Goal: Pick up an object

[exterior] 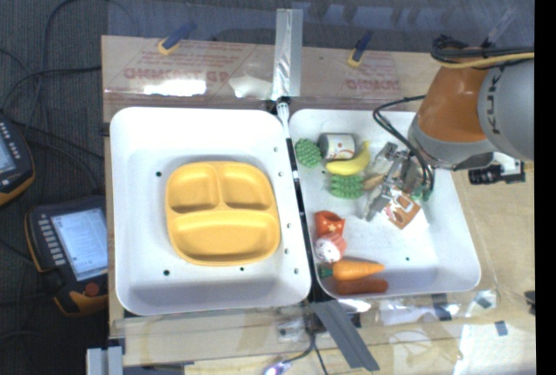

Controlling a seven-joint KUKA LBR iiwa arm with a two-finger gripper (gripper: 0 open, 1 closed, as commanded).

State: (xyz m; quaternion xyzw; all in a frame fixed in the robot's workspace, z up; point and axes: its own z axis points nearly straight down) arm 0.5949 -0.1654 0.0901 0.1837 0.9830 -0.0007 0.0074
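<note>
My gripper (382, 187) hangs low in the middle of the right bin (452, 252), reaching in from the right. Just left of it lie a yellow banana (347, 165) and a green knobbly toy (345, 185). A small orange and white packet (405, 211) lies right beside the gripper's lower right side. Further left are a green spiky ball (307, 153) and a small tin (339, 144). Near the bin's front lie a red toy (329, 224), a white ball (327, 250), an orange carrot (354, 269) and a brown sausage (360, 285).
The left bin (139, 278) holds a yellow divided plate (223, 211). The grey arm with its orange band (452, 108) crosses the right bin's far right corner. Cables and a handheld screen (69, 243) lie off the bench to the left.
</note>
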